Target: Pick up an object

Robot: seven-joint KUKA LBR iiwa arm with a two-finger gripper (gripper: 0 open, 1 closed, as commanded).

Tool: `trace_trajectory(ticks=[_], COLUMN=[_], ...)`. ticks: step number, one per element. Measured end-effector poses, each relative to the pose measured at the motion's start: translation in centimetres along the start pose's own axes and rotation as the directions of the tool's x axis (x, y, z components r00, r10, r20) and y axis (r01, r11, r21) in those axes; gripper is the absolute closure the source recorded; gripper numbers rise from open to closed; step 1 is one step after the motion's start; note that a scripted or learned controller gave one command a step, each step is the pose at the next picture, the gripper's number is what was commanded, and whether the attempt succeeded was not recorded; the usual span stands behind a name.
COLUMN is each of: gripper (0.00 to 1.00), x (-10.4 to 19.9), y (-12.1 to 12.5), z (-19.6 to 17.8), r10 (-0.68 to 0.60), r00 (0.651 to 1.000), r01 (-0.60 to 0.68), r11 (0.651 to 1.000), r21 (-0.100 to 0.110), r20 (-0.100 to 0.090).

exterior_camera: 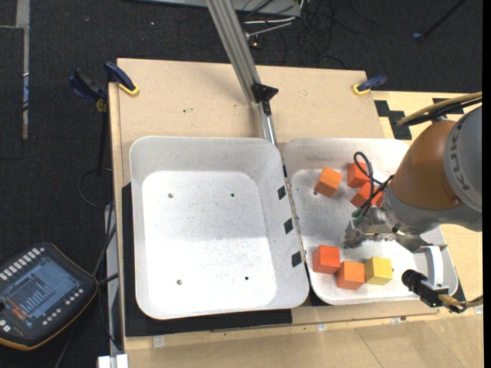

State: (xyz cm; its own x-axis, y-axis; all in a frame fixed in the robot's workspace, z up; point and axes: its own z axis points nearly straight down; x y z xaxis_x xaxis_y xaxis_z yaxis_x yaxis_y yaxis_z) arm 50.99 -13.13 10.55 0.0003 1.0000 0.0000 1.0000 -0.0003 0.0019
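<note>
The right bin (pixel 307 167) holds several small blocks. An orange block (pixel 329 182) lies near its middle, and two red-orange blocks (pixel 357 175) sit just right of it, partly behind a black cable. Along the front edge lie a red-orange block (pixel 326 259), an orange block (pixel 352 274) and a yellow block (pixel 379 270). My gripper (pixel 357 234) hangs low over the bin floor between the two groups, just above the front row of blocks. The arm's wrist hides most of its fingers.
The left bin (pixel 146 156) lies beside the right one, with a raised rim between them. A slanted metal pole (pixel 234 44) crosses the bench from the back. Clamps sit at the bench's back corners. A teach pendant (pixel 38 290) lies at the lower left.
</note>
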Motion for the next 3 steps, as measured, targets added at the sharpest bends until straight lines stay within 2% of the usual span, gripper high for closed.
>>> trace_trajectory(ticks=[1, 2, 3], gripper=[1.0, 1.0, 1.0], x=[-0.5, 0.0, 0.0], y=[0.2, 0.2, 0.3], z=[-4.3, -10.3, -11.4], r10=[-0.002, -0.004, -0.003], r00=[1.0, 1.0, 1.0], r01=[0.002, 0.004, 0.003], r11=[1.0, 1.0, 1.0], r21=[-0.004, -0.006, -0.001], r20=[0.002, 0.002, 0.001])
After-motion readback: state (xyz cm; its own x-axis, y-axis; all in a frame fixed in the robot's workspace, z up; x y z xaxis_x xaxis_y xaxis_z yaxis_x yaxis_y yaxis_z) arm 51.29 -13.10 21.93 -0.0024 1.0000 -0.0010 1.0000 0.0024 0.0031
